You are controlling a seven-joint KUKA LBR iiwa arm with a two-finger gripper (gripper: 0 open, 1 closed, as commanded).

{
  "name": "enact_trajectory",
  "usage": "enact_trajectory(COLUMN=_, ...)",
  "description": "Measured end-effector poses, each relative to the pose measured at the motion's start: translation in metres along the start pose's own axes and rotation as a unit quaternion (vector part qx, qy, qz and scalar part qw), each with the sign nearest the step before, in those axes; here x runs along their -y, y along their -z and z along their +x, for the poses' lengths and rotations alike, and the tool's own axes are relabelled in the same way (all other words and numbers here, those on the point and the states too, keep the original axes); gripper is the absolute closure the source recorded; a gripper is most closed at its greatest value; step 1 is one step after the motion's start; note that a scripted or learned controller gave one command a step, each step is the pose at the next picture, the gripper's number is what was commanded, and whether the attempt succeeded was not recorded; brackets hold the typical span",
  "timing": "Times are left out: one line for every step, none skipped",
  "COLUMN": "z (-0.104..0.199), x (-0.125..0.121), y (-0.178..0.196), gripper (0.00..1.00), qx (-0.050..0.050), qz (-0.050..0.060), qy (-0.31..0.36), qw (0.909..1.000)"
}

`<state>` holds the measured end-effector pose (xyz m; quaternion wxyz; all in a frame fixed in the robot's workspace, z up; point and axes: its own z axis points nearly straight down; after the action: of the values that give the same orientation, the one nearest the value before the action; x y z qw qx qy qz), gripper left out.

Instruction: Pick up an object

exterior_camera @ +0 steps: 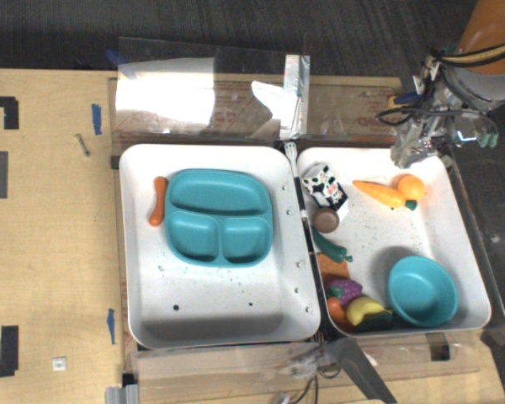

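I have the gripper [410, 154] at the right bin's [471, 225] far edge; its opening I cannot tell. The orange [410, 185] lies just below it, nearest target.

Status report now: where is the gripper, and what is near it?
Gripper above right bin's far corner, nothing seen held. Orange fruit and carrot just below it. Teal bowl farther off, not in the way.
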<state>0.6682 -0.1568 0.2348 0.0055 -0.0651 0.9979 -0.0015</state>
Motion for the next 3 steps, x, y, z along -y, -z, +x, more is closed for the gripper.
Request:
enact_trajectory(z=0.012, x=0.005, y=-0.117, gripper=1.00, qx=-0.006, qz=-0.004, qy=0.082, qw=0.9966)
enact_trajectory(z=0.000, x=0.022, y=0.046, gripper=1.00, qx=0.005, qz=0.002, qy=0.136, qw=0.9907)
enact_trajectory(z=0.014, x=0.063, y=-0.138, gripper=1.00, qx=-0.008, qz=-0.007, qy=0.178, qw=0.9840)
